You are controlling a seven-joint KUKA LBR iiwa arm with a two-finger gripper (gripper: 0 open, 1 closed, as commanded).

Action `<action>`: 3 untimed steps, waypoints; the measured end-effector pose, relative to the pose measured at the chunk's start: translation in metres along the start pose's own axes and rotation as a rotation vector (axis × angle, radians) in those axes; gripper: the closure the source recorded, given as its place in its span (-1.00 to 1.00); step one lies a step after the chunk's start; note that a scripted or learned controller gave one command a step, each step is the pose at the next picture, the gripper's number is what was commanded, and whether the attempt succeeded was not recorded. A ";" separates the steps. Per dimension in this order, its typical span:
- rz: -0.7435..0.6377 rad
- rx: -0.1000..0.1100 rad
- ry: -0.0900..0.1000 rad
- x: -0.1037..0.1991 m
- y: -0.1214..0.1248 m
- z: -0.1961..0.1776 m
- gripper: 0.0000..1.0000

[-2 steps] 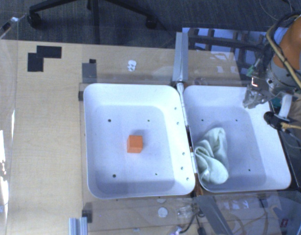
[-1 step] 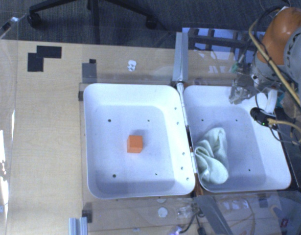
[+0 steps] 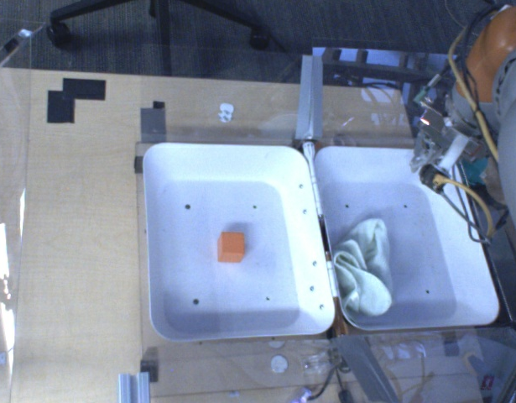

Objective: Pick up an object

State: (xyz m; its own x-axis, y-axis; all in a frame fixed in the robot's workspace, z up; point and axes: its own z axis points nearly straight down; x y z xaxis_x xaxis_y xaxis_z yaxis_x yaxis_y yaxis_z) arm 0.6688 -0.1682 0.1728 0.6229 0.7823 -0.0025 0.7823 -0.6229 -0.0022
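Small orange foam cube (image 3: 231,247) sits mid left white bin (image 3: 169,175), clear of walls. Jaws' state: cannot tell. Best descend straight over it, square to faces

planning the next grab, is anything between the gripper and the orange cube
Yes. The gripper is over the right bin's far right corner, and the cube lies alone in the left bin. Between them are the bins' adjoining rims and a crumpled cloth by the right bin's left wall.

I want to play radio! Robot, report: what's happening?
Gripper above right bin's far edge. Orange cube in left bin. Cloth in right bin.
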 end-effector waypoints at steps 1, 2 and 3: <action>0.372 0.000 0.001 -0.022 -0.003 -0.024 1.00; 0.350 0.001 0.000 -0.048 -0.001 -0.002 1.00; 0.314 0.002 -0.001 -0.059 -0.016 -0.001 1.00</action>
State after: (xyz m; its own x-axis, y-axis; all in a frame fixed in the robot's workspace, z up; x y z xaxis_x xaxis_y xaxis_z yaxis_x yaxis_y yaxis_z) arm 0.6197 -0.2043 0.1735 0.8343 0.5513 -0.0040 0.5513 -0.8343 -0.0035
